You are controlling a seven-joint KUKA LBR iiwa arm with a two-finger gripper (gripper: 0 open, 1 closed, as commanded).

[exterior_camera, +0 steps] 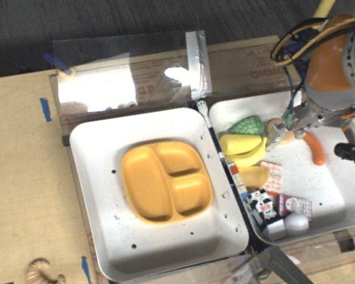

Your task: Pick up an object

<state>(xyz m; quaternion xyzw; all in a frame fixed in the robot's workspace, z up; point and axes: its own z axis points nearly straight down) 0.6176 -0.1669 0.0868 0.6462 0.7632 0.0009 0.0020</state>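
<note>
The banana (244,147) lies ungrasped near the right bin's (353,212) far-left corner, the gripper (290,126) beside it, grip unreadable, so lifting remains.

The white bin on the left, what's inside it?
Inside the left bin lies one yellow divided tray with three compartments, sitting near the middle. Bare white floor with a few small dark holes surrounds it. Whatever is under the tray is covered.

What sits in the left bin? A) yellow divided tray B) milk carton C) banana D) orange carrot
A: the yellow divided tray lies alone in the left bin, while the banana and carrot are in the right bin.
</note>
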